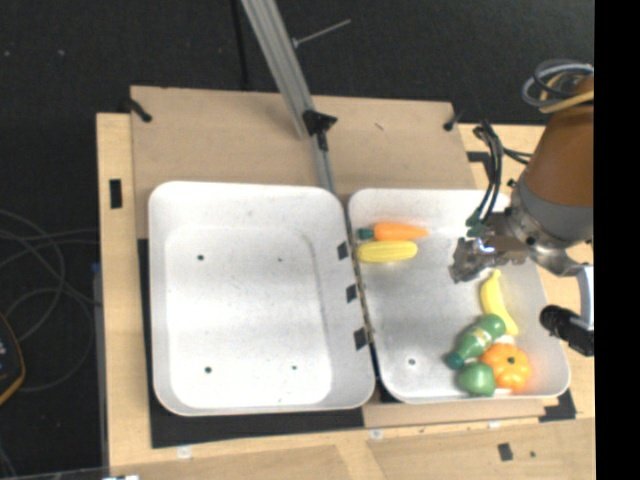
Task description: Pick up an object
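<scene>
The right bin (420, 308) holds an orange carrot (398, 231) and a yellow corn cob (387, 252) side by side near its far left wall. A yellow banana (496, 301) lies toward its right side. Green peppers (478, 353) and a small orange pumpkin (510, 365) are clustered in the near right corner. My gripper (466, 265) hangs over the right part of this bin, just left of the banana's upper end. No object shows between its fingers.
The left bin (250, 298) lies beside the right one, with a row of dark clips (352, 293) along the seam. A slanted metal rail (285, 58) runs from the top down to the bins' far edge. The arm's orange band (565, 153) enters from the right.
</scene>
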### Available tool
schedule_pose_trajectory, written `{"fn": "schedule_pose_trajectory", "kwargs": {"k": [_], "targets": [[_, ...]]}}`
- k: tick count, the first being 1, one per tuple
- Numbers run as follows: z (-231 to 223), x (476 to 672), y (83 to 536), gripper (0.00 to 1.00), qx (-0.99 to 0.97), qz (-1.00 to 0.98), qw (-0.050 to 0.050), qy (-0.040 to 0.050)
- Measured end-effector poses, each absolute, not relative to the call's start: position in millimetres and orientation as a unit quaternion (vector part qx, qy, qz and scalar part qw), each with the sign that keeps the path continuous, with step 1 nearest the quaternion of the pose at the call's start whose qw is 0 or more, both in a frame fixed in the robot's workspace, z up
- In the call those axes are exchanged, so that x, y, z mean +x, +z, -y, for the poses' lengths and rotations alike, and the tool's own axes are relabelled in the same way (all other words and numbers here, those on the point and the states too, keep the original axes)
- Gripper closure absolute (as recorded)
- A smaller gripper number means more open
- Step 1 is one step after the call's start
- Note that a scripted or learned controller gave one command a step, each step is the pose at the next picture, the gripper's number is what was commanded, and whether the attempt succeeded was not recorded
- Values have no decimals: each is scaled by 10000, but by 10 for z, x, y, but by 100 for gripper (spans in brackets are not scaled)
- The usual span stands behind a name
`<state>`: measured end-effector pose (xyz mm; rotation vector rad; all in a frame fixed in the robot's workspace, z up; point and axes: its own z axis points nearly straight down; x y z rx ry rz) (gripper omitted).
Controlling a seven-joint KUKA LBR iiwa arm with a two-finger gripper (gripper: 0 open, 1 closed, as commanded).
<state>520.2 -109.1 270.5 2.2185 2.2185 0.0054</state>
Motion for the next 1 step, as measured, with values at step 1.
{"fn": "schedule_pose_trajectory", "kwargs": {"k": [1], "targets": [[505, 5279, 2588, 100, 7058, -7084, -1, 3]]}}
